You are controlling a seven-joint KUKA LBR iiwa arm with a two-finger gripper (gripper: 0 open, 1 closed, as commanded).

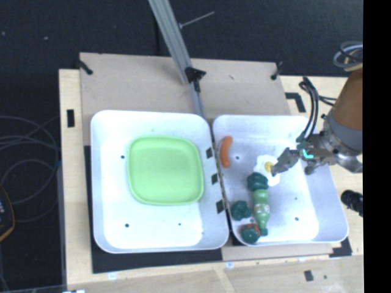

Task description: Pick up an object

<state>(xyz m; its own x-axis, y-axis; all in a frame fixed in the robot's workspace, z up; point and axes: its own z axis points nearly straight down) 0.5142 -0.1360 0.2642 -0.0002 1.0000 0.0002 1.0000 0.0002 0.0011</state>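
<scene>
Tabletop (244,78): pale wood, with a tan board under the far half; dark floor and loose cables are seen around it. A grey metal strut (168,26) slants in from the top toward the seam between the bins.

Left bin (107,163): white, shallow; a light green square plate (165,170) is held flat in its middle.

Right bin (324,218): white, carries all the small things. An orange sausage-shaped piece (225,150) lies near the left wall. A dark green lump (257,180) sits mid-bin, with a pale green bottle-like piece (261,209) just below it, a second dark green lump (239,210) to the left, and a red-and-green piece (250,232) near the front rim. A small white-and-yellow object (267,165) lies just above the mid-bin lump.

Arm (351,112): reaches in from the right, orange band visible. Gripper (282,163) is seen low over the right bin, tips at the white-and-yellow object. Whether it is spread or closed cannot be told; no object is seen between its tips.

Step judged: approach and descent onto the white-and-yellow object, grasp not yet confirmed. Next move is judged to call for a close on that object, clear of the neighbouring green lump, then a straight lift.
</scene>
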